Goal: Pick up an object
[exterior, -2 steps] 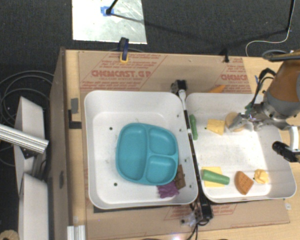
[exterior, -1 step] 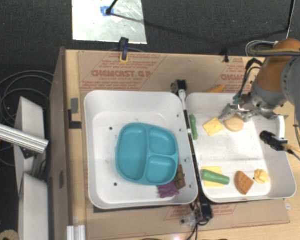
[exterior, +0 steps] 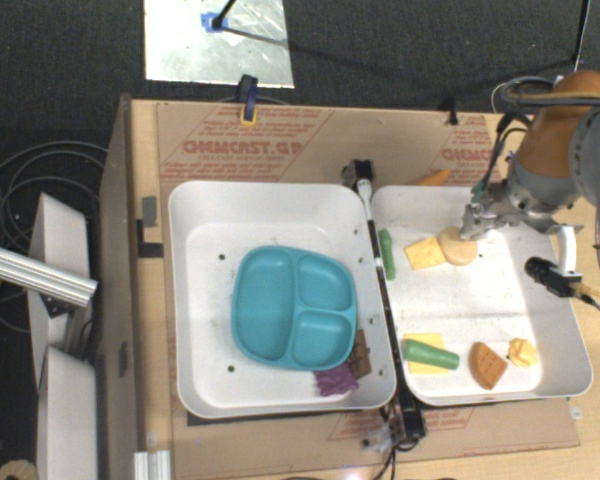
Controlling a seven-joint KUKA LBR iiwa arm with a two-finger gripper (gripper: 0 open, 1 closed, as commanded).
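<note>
While the gripper [exterior: 470, 230] is lowered onto the tan round piece [exterior: 460, 251], its grasp can't be told; a lift is needed next

Two bins [exterior: 195, 268] — one plate [exterior: 293, 306]

Two shallow white bins of smooth, slightly glossy plastic: left bin [exterior: 195, 298], right bin [exterior: 555, 343]. In the left bin, a teal three-compartment tray [exterior: 295, 308] of smooth matt plastic. Beneath both, a brown printed cardboard sheet [exterior: 310, 143], matt. At upper left of the frame, a crinkled silvery foil-like square [exterior: 220, 28], reflective. At left edge, a brushed metal bar [exterior: 35, 273].
</note>
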